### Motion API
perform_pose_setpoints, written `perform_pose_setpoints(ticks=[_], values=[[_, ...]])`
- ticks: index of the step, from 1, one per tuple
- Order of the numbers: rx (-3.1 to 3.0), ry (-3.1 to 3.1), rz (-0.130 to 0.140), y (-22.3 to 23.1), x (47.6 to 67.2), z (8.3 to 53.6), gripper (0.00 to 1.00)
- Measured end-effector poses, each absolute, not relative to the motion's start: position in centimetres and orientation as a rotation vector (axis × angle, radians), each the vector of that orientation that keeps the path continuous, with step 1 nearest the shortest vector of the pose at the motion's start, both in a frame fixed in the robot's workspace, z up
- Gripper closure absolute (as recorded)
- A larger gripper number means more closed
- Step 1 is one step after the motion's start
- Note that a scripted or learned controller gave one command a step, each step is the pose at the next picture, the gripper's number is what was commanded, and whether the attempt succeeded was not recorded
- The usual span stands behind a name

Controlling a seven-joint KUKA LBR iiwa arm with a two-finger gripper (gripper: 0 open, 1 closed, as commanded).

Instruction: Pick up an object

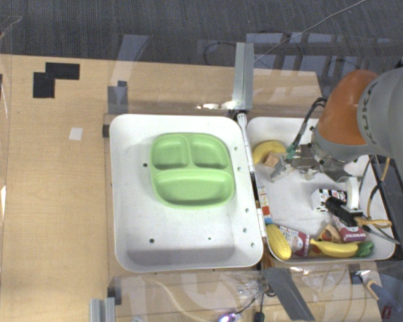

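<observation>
Green sectioned plastic plate | curved yellow banana | hand grip unclear

1. A green three-compartment plastic plate lies in the left white bin.
2. The grey arm with its orange band reaches into the right white bin; its gripper sits low beside a yellow rounded fruit and a small tan block.
3. A yellow corn cob, a red-and-white packet and a yellow banana lie along the near edge.
</observation>
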State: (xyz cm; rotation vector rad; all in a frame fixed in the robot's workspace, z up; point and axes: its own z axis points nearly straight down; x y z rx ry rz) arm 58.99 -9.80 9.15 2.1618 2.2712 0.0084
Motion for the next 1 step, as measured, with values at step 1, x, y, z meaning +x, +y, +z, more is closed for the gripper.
perform_pose_setpoints(ticks=[1], values=[[2.260, 2.213, -0.031, -9.85, 66.41, 8.89, 0.00]])
